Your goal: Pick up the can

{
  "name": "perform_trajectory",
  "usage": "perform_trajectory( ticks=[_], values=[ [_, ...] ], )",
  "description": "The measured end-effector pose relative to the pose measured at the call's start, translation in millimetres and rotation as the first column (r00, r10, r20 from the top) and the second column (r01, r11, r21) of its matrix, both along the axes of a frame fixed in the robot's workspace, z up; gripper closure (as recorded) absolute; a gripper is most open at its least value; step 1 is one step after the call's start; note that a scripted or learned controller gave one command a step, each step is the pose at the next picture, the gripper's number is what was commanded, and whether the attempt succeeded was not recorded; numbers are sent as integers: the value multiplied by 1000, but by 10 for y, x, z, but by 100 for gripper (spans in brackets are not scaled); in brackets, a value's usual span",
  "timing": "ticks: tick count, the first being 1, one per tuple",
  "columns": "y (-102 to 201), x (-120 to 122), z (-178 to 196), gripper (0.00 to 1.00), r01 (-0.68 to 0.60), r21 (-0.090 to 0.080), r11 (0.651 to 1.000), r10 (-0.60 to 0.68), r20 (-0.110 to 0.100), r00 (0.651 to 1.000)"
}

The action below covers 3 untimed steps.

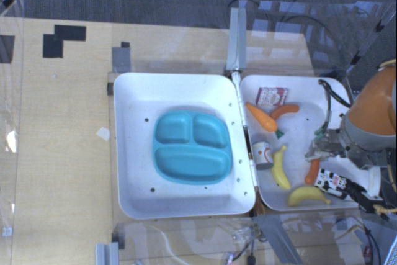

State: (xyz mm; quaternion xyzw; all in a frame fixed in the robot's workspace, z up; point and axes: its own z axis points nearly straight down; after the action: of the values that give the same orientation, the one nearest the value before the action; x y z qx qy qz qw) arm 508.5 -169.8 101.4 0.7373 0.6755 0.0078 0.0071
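Observation:
The can (261,152) is small and white with a red mark. It lies against the left wall of the right bin (298,87), beside a yellow banana (280,168). My gripper (321,147) hangs low over the right side of that bin, well to the right of the can and apart from it. An orange carrot-like piece (312,171) lies just below the gripper. Nothing from the bin can be seen in the gripper.
The right bin also holds a carrot (260,116), a red sausage (285,111), a red-and-white packet (272,96), a second banana (308,195) and a white spotted box (331,181). The left bin (130,152) holds a blue divided plate (191,147).

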Motion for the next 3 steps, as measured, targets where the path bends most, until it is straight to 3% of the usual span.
perform_trajectory(
  ticks=[1, 2, 3],
  values=[
    [128, 189, 1256, 100, 253, 0, 968, -253, -16, 967],
    [138, 207, 1362, 100, 244, -1, 970, -244, -12, 970],
    [599, -212, 1395, 100, 559, 1, 829, -558, -20, 829]
  ],
)
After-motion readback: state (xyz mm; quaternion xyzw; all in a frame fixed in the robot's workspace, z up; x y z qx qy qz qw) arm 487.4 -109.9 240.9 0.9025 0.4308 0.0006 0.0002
